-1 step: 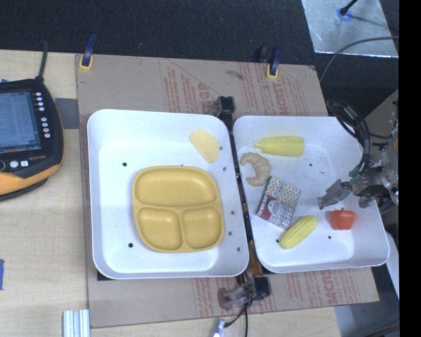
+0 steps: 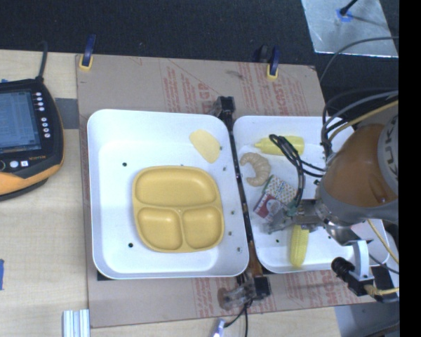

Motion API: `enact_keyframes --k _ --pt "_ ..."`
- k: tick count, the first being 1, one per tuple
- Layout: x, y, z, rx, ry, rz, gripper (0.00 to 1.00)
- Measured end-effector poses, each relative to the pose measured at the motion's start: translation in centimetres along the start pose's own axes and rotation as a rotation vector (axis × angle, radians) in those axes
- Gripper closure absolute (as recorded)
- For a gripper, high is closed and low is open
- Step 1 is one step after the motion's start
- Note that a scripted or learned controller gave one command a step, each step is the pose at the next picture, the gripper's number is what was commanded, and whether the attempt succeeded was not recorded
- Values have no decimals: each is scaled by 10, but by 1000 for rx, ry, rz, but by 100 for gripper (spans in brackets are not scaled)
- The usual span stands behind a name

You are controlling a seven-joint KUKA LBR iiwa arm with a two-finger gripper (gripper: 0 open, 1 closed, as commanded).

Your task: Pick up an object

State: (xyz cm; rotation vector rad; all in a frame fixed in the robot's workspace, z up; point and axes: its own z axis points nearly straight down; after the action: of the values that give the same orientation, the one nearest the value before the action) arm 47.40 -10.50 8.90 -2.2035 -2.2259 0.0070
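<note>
Gripper (image 2: 281, 220) is seen low over the right bin (image 2: 247, 135), at the end of the grey arm (image 2: 354, 174) that reaches in from the right. How far it is open, and whether anything is held, cannot be told, since the tool is a dark blur against the clutter beneath it.

Places are given from the corn cob (image 2: 299, 246), which lies lengthwise near the right bin's front wall. The gripper is set just behind and to the left of the cob. A red-and-white packet (image 2: 274, 195) lies further back, close beside the tool, and is judged the likeliest target. A croissant-shaped piece (image 2: 256, 167) lies beyond the packet, and a yellow item (image 2: 284, 144) crossed by a black cable lies furthest back.

Well to the left of the cob, in the left bin (image 2: 102, 188), a yellow divided tray (image 2: 177, 208) is laid flat, with a small yellow slice (image 2: 205, 144) behind it.

The low, near-vertical approach is presumably chosen so that one item can be taken from a crowded bin. The crowding is judged the main risk: a neighbour may be nudged or pinched instead.
</note>
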Motion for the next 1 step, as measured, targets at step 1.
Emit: enact_keyframes --k 1 --pt "-3 1 -12 -3 -4 -2 100"
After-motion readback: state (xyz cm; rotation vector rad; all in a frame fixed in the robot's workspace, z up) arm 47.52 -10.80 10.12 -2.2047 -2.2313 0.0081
